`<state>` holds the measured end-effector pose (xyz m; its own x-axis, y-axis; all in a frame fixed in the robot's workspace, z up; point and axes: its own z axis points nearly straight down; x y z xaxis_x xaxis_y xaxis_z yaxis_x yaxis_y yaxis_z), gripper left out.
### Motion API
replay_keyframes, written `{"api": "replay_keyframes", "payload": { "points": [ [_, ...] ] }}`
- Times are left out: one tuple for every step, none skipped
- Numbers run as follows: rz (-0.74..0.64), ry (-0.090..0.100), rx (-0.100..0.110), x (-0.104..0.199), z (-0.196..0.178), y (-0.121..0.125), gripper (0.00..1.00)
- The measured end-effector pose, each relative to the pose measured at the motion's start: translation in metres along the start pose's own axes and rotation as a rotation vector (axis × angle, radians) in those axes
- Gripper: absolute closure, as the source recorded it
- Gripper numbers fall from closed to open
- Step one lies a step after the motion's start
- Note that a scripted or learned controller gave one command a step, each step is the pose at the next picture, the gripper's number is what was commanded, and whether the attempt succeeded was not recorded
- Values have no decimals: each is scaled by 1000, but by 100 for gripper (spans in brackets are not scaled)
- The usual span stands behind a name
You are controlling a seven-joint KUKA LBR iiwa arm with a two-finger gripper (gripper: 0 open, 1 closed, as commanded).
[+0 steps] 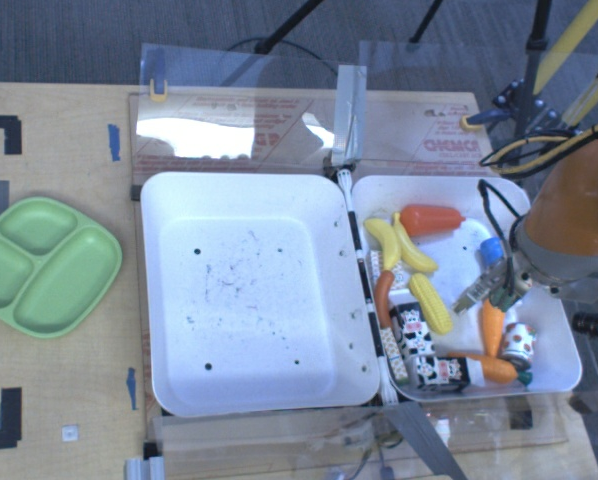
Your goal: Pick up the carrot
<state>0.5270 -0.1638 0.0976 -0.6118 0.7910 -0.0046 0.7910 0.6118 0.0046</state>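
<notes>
An orange carrot [492,330] lies upright in the picture in the right part of the right bin [557,320]. A second orange carrot-like piece with a green end [487,368] lies across the bin's front corner. My gripper [489,293] hangs directly over the top end of the upright carrot, and that end is hidden under it. I cannot tell whether it touches the carrot. The grey arm with its orange band [579,218] comes in from the right.
The right bin also holds a red-orange pepper [431,218], yellow bananas [401,243], a corn cob [431,305], a sausage [382,296], a cow-patterned carton [416,346], a blue item [491,250] and a small white piece [520,341]. The left bin [247,293] and a green plate [44,265] lie further left.
</notes>
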Motion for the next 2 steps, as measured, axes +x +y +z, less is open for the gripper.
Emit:
{"api": "replay_keyframes", "payload": {
  "points": [
    [55, 4, 5, -63, -115, 2, 100],
    [55, 5, 5, -62, -115, 3, 0]
  ]
}}
